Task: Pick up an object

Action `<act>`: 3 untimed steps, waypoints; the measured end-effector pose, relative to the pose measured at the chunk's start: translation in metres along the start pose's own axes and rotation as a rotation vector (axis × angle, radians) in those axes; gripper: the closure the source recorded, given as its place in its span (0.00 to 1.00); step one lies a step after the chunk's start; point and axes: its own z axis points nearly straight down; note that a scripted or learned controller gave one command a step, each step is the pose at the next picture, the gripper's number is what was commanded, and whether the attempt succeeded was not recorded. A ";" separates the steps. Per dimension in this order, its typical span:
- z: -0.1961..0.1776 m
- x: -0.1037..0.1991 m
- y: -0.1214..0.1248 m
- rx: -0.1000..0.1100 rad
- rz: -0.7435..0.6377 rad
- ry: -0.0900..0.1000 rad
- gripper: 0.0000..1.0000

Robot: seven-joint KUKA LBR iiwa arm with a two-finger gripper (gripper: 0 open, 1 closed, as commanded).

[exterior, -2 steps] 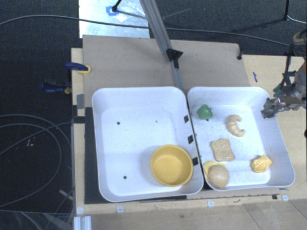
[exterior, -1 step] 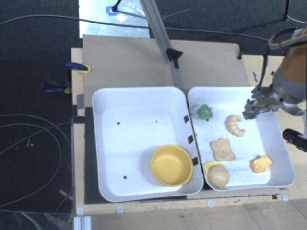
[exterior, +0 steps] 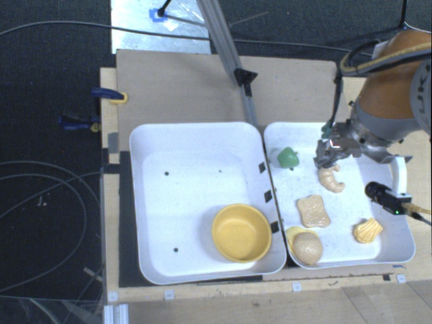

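The right bin point(exterior: 398, 248) holds a green pepper-like toy point(exterior: 289, 158), a tan croissant-shaped piece point(exterior: 331, 179), a square cracker-like slice point(exterior: 314, 210), a round beige ball in a small yellow cup point(exterior: 306, 246) and a ridged yellow chip point(exterior: 367, 231). My gripper point(exterior: 327, 156) hangs low over the bin's upper middle, its tip just above the croissant piece and right of the green toy. Nothing shows between its fingers.
A yellow bowl point(exterior: 241, 231) sits in the left bin point(exterior: 169, 181) near its front right corner. A grey pole point(exterior: 226, 42) slants across the bench behind the bins. Blue and yellow clamps point(exterior: 101, 103) grip the bench's left edge.
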 end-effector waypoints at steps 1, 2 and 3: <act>0.011 0.055 0.007 0.002 0.000 0.001 1.00; -0.002 0.108 0.016 0.000 0.000 0.001 1.00; 0.001 0.165 0.018 0.001 0.000 0.000 1.00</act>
